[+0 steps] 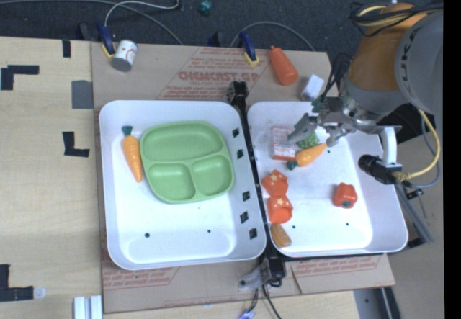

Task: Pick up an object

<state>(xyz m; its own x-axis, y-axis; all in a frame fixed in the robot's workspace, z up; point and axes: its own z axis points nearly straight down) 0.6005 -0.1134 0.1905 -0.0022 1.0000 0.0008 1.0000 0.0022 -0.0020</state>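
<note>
Nearest the lower edge of the frame, we saw a brown piece (280, 237) lying against the front left corner of the right bin (374, 227). Just above it sat two orange-red toys (277, 196), one behind the other. A red pepper (344, 195) lay well apart from them toward the right side of that bin. In the upper middle of the right bin, the gripper (317, 132) hung over a carrot (310, 155) with a green top, beside a pink and white packet (281, 142). We could make out two fingers spread apart, with nothing visibly between them; the carrot lay just below them on the bin floor. The left bin (173, 238) held a green divided plate (187, 161) and a second carrot (132, 155) just beside it on the left. An orange bottle (284, 66) lay on the cardboard above the right bin.
</note>
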